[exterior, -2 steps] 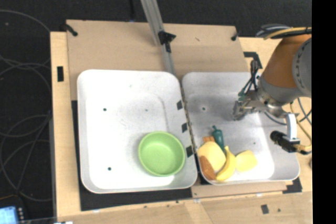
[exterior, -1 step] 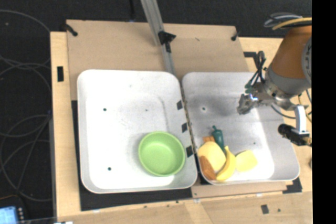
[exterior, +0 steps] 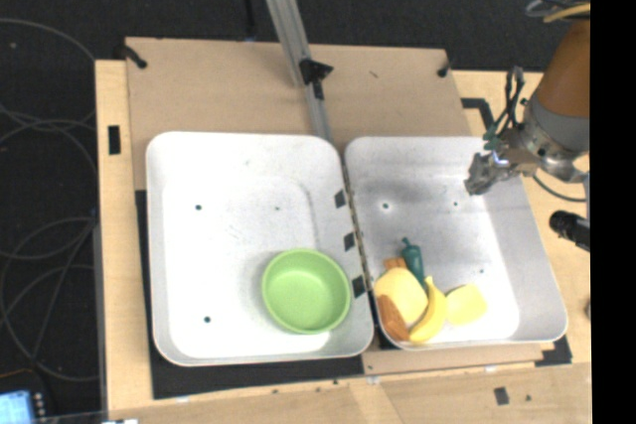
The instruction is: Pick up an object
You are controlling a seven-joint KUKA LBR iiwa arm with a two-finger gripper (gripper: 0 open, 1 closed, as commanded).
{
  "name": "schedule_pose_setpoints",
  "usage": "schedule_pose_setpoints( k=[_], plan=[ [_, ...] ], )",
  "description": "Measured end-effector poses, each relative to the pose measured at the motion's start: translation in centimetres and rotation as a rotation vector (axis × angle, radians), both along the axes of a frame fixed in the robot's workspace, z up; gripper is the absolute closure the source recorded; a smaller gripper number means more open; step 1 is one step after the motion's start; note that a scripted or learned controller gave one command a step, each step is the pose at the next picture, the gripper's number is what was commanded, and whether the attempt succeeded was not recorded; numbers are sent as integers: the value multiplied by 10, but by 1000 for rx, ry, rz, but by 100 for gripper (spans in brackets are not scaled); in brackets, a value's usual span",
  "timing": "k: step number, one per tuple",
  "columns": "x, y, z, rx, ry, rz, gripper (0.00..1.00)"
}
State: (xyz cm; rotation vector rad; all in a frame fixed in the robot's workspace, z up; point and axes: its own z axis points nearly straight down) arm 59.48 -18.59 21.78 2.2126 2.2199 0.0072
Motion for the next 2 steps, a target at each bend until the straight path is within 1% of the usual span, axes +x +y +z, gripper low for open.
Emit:
schedule_pose_setpoints(
  k=[1, 2],
  plan=[
    [8, -1, 46, 0, 1, 1, 100],
    [12, 56, 38, 2, 7, 3, 100]
  ],
)
